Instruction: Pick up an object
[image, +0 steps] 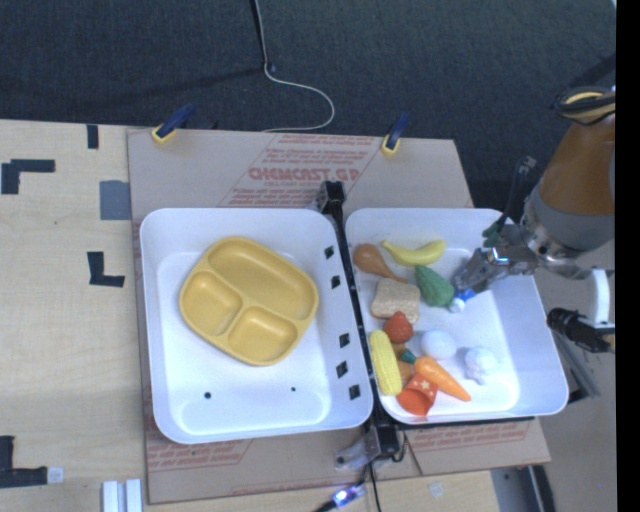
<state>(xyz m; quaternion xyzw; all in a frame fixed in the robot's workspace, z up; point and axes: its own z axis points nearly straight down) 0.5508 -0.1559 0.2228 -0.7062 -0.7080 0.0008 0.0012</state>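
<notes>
1. Your gripper (468, 285) hangs low in the right bin (520, 330), just beside the green vegetable (434, 286).
2. Whether its jaws are apart or together, you cannot tell.

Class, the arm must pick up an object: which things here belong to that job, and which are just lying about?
Job: gripper; right bin with banana, corn, carrot.
Lying about: yellow tray, left bin, blue clamps.

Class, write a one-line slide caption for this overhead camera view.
Grey two-finger gripper hovers above toy food in the right white bin; yellow divided plate lies left.
</notes>
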